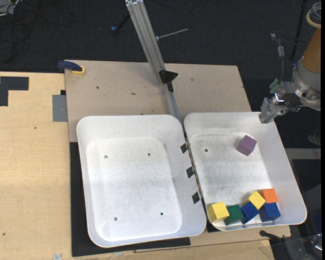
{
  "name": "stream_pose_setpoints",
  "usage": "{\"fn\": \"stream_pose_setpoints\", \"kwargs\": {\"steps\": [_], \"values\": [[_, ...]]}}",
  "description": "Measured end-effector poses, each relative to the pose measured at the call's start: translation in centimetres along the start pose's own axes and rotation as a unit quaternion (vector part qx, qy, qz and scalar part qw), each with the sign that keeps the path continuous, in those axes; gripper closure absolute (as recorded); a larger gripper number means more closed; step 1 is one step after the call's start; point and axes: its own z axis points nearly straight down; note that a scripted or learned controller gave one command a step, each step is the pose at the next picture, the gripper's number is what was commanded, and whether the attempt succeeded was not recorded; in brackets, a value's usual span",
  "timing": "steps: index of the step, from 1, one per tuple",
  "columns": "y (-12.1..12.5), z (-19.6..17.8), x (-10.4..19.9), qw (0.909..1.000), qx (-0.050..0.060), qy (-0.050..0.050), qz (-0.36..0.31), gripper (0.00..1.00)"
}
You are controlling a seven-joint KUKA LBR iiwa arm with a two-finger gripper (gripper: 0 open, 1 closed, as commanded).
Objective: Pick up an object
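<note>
A purple cube (246,144) lies alone in the upper part of the right bin (281,150). Several blocks cluster in that bin's near corner: a yellow one (218,210), a green one (234,214), another yellow (255,200), blue ones (250,212) (270,212) and an orange one (269,195). My gripper (270,111) hangs at the bin's far right corner, above the rim, to the upper right of the purple cube. Nothing shows between its fingers.
The left bin (92,129) lies beside the right one, with black clips (190,171) along the shared edge. A slanted aluminium rail (149,42) rises behind the bins. A blue and yellow clamp (71,66) sits at the board's far left corner.
</note>
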Motion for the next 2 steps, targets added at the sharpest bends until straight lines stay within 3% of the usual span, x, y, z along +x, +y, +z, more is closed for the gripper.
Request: {"fn": "stream_pose_setpoints", "kwargs": {"steps": [2], "values": [[-2.0,1.6,9.9,1.0,0.003,0.002,-0.001,1.0]]}}
